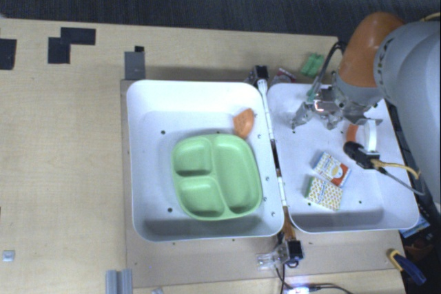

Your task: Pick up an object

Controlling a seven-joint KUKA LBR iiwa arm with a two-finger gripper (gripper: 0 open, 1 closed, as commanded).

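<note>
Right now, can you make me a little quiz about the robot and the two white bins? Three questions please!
1. True or false: the green divided tray lies in the left bin.
2. Which thing sits just beyond the tray's far right corner? A) a blue cup B) an orange object C) a spoon
3. Fill in: the two small patterned packets lie in the ____ bin, nearer the camera than the gripper.

Key: 1 true. 2 B. 3 right.
</note>
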